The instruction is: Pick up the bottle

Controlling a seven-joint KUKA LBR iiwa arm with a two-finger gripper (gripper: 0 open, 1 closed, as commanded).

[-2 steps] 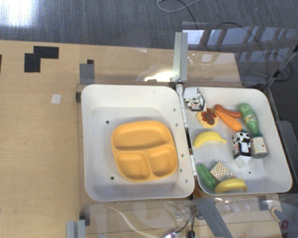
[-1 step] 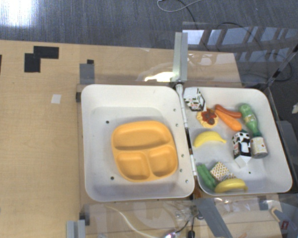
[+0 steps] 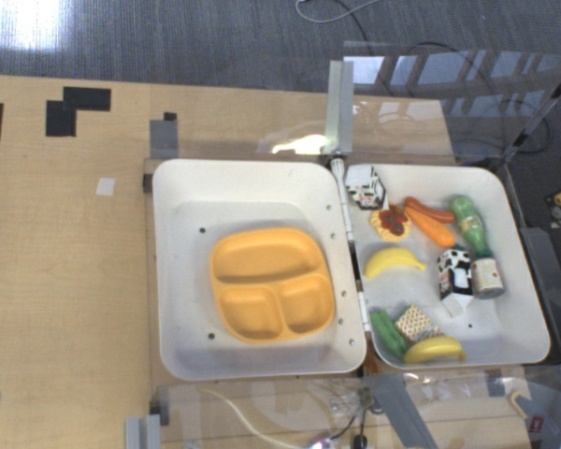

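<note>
The green bottle (image 3: 469,223) lies near the right bin's (image 3: 528,330) far right side. 2 carrots (image 3: 428,219) lie just left of it. A can (image 3: 487,277) and a cow-print carton (image 3: 454,271) crowd its near end. A banana (image 3: 393,262) lies further left. The left bin (image 3: 173,279) holds an orange tray (image 3: 273,283). I cannot tell the end effector's state.

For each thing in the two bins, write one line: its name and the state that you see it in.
green bottle: lying on its side, right bin
orange tray: flat, upright, left bin
carrots: lying crossed
upper banana: lying loose
lower banana: lying against the bin's front wall
cow-print carton: tipped over
small can: on its side
</note>
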